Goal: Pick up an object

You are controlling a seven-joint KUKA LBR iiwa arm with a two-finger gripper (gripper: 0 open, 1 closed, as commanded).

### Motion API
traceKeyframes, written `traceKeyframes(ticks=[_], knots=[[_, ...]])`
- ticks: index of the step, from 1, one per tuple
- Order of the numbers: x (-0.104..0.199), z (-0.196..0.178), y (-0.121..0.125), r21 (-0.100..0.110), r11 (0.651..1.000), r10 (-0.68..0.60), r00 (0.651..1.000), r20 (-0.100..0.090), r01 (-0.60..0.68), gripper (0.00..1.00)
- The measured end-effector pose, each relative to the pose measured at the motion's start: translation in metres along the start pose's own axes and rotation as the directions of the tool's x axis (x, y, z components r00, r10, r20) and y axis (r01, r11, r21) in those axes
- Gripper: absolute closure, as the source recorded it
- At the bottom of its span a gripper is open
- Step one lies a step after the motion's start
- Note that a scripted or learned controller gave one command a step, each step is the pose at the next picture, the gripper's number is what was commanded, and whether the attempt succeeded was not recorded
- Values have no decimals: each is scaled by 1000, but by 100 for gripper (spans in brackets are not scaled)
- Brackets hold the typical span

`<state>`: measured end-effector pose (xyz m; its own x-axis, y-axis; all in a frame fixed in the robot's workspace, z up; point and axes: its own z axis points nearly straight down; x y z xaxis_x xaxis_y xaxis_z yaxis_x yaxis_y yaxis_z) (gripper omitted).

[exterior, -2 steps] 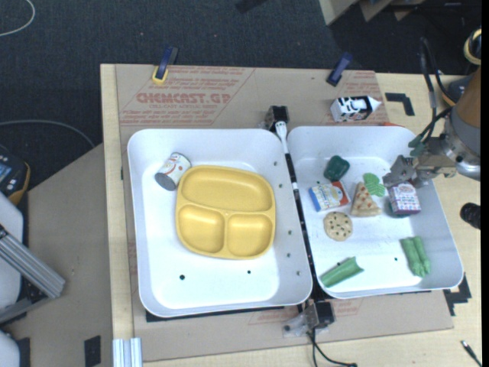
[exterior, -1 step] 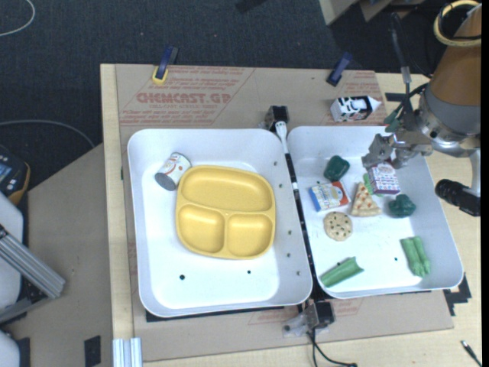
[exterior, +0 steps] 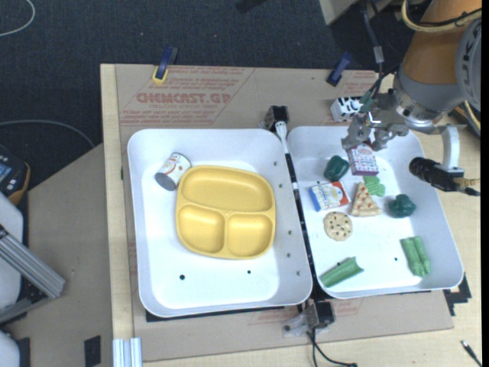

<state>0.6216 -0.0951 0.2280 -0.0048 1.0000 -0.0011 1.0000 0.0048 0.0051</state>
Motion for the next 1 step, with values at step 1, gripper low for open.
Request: traceKeyframes(ticks=[1], knots=[[33, -5, 21, 0, 1000, 0, 1000, -1, 0, 100]])
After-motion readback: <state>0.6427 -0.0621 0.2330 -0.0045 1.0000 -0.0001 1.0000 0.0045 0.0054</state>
